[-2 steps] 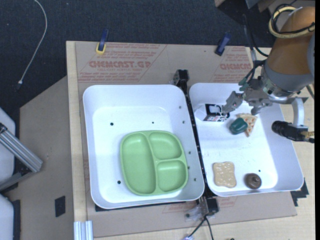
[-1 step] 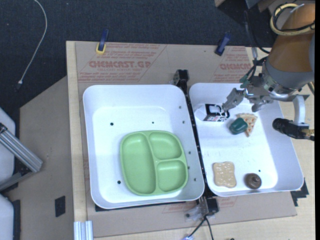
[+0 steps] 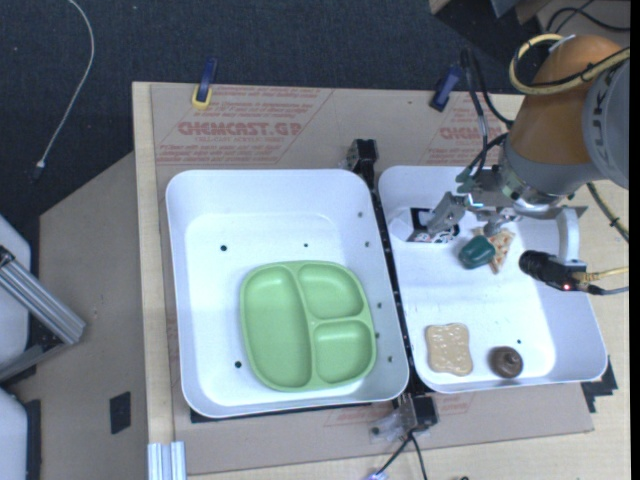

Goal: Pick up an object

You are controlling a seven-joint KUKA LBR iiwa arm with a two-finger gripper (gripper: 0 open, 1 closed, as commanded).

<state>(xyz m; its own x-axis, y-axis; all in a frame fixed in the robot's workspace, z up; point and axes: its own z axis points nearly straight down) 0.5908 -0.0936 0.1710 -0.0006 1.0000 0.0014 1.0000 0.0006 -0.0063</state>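
**Even overhead light, slightly soft focus**

Bright, diffuse light fell from above. The white bins point(image 3: 300, 208) were nearly overexposed, with faint glare on the green tray point(image 3: 305, 323). Shadows were soft and short. Fine detail was mildly blurred, and the dark carpet point(image 3: 280, 18) looked grainy.

My bench point(image 3: 150, 268) is a brown board with red lettering. Two white bins sit on it side by side: the left bin point(image 3: 200, 268) and the right bin point(image 3: 560, 358), rims nearly touching.
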